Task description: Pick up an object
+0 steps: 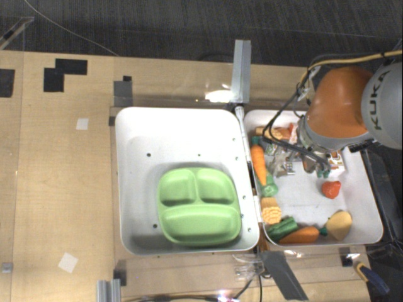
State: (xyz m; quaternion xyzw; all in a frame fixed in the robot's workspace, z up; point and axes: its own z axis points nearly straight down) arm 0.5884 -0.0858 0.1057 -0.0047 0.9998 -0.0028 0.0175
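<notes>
My gripper (pixel 296 161) hangs low over the back half of the right bin (pixel 371 216), under the orange wrist band (pixel 337 102). Its tip is a tangle of dark and metallic parts. Just to its left lies an orange carrot (pixel 257 161) with a green end (pixel 269 188). A red strawberry-like piece (pixel 331 189) sits to its front right. Along the bin's front edge are a yellow corn piece (pixel 271 214), a green vegetable (pixel 281 227), a second orange carrot (pixel 303 234) and a tan, pear-like piece (pixel 339 224). I see nothing lifted off the bin floor.
The left bin (pixel 145 137) holds a green divided plate (pixel 199 205) at its front. Small printed packets (pixel 283 132) lie at the back of the right bin, partly under the arm. A grey post (pixel 242 68) stands behind the divider between the bins.
</notes>
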